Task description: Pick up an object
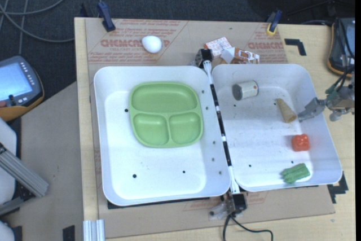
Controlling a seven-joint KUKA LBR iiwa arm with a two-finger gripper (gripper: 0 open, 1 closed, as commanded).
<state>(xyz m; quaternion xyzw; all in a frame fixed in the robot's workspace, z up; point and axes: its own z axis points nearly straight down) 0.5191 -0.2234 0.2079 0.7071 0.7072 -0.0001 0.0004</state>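
The right bin (265, 180) holds a grey cylinder (245, 90) lying on its side at the back. It also holds a tan wedge-shaped piece (285, 110), a small red-orange block (300, 142) and a green lumpy object (295, 172) near the front rim. My gripper (323, 112) hangs over the bin's right rim, just right of the tan piece and apart from it. It looks open, with one grey finger (308, 110) pointing into the bin and nothing between the fingers.
A green divided plate (166, 113) lies in the left bin (158, 178). A white egg-shaped object (151, 43) and crumpled wrappers (231, 52) sit on the bench behind the bins. Blue clamps (105, 15) (274, 21) hold the board's back edge.
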